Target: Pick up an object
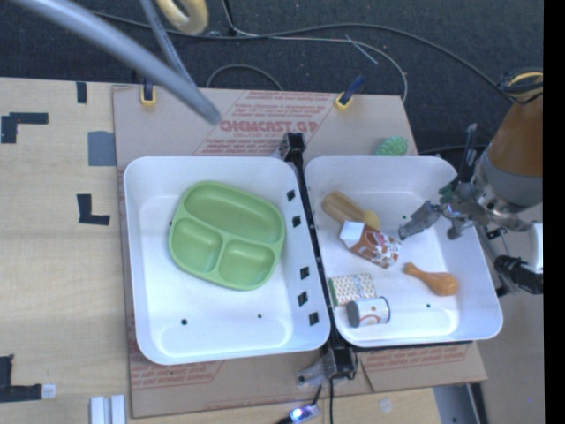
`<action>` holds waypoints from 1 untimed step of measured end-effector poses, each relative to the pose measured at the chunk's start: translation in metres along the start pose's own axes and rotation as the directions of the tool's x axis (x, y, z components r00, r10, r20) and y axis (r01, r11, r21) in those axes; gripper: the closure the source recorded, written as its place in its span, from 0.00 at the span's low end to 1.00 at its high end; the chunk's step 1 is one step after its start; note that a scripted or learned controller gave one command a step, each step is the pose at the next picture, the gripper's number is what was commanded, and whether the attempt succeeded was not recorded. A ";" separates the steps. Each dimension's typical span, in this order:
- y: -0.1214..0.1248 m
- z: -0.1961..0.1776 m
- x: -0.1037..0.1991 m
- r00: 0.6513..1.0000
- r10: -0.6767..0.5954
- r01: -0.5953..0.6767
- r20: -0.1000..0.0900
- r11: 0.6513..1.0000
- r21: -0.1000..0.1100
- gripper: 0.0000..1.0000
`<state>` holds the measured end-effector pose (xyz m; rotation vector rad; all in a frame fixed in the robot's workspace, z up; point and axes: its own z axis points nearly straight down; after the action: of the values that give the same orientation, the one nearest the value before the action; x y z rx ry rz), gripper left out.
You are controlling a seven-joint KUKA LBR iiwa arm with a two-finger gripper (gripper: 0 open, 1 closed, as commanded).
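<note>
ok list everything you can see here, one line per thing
bins: 2, white, side by side on the bench
divided plate: 1, green, in the left bin
stick-like toy: 1, tan, upper part of the right bin
carton: 1, brown and white, middle of the right bin
drumstick toy: 1, orange, right side of the right bin
patterned packet: 1, pale with speckles, lower left of the right bin
small can: 1, white with red, on its side at the near edge of the right bin
green object: 1, on the board beyond the right bin
arm: 1, grey with orange band, right edge
gripper: 1, dark, over the right bin
</note>
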<state>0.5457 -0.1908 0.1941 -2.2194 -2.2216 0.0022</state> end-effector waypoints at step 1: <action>-0.002 0.057 0.011 1.000 0.000 0.000 -0.001 1.000 0.004 0.00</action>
<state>0.5441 -0.1801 0.1368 -2.2167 -2.2191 0.0055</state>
